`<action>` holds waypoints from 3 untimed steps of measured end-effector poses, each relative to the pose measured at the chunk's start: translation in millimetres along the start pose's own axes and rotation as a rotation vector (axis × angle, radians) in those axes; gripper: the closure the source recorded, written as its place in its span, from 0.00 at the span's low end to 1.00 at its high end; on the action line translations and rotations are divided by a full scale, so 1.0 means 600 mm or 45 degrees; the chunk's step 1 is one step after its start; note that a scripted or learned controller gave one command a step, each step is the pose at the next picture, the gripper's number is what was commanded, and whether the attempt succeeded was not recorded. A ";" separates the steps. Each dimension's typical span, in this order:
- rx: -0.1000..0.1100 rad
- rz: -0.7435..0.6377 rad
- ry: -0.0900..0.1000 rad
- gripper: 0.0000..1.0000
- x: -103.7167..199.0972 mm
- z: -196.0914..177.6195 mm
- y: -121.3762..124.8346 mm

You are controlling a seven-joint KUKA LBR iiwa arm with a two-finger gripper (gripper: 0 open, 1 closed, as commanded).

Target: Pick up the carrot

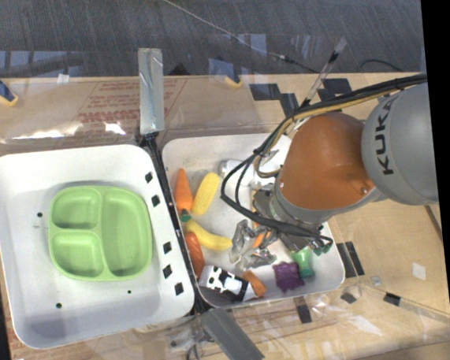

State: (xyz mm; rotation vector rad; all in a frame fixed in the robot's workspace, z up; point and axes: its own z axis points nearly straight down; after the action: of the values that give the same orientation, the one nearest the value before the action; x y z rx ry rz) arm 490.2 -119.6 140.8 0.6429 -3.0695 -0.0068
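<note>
Nearest the camera, along the near wall of the right shallow white bin, a black-and-white toy cow is seen, with a small orange piece just right of it, then a purple toy and a green toy. The metal two-finger gripper of the grey arm with the orange band is lowered into this bin, just above those toys; whether the jaws are released or clenched cannot be told. The orange carrot with a green top lies at the bin's left wall, towards the far side, well apart from the gripper. A yellow corn cob lies just right of it, and a yellow banana is placed between carrot and gripper. A second long orange-red piece rests against the left wall, nearer the camera. Black cables loop over the bin's middle. In the left shallow white bin a light green divided plastic plate is set. Both bins are carried by the wooden table.
</note>
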 end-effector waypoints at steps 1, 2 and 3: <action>0.008 -0.136 -0.010 1.00 -0.048 -0.087 0.090; 0.011 -0.488 -0.007 1.00 -0.012 -0.152 -0.047; 0.002 -1.430 0.000 1.00 -0.004 -0.011 0.006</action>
State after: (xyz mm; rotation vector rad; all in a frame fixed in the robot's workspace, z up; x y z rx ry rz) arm 491.2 -115.3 147.6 2.1814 -2.2585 -0.0076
